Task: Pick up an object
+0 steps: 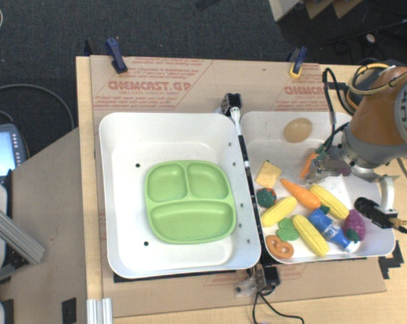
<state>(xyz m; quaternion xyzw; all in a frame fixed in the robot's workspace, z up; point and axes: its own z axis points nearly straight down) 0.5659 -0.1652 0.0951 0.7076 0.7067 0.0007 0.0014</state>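
The right bin (pixel 270 123) holds several toy foods: a tan egg-shaped piece (pixel 297 129), a yellow cheese wedge (pixel 268 175), an orange carrot (pixel 299 193), corn cobs (pixel 330 201) (pixel 310 233), a blue bottle (pixel 327 225) and purple grapes (pixel 355 224). My gripper (pixel 316 169) reaches down into this bin from the right, just above the carrot's far end and right of the cheese wedge. An orange bit shows at its tip; whether that is a toy or part of the gripper is unclear.
The left bin (pixel 122 140) holds a green divided plate (pixel 188 202). A strawberry (pixel 266 197), a yellow piece (pixel 279 210) and an orange slice (pixel 281 248) crowd the right bin's front left. A black divider rail (pixel 242 155) runs between the bins. Cables hang beside the arm (pixel 378 123).
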